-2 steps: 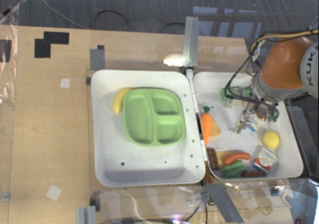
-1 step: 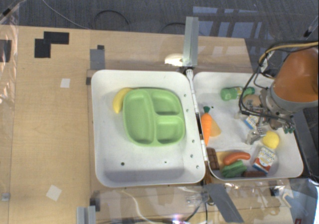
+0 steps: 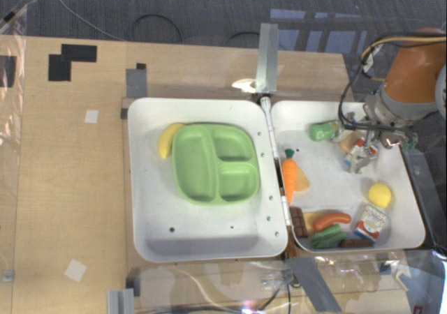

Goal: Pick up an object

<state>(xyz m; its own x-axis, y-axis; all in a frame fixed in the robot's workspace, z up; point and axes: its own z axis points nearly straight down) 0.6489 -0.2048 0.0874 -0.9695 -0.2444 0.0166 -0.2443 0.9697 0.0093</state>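
Gripper [image 3: 361, 158] hangs low at the upper right of the right bin [image 3: 328, 166]; its hold cannot be told. Just below lies a yellow lemon [image 3: 379, 195], then a small carton [image 3: 371, 222] with unreadable print.

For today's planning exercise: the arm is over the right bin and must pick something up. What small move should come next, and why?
Probably a short straight descent. The gripper hangs in the right bin near its far right corner, over a small tan item I cannot identify; the lemon and green can lie apart from it.
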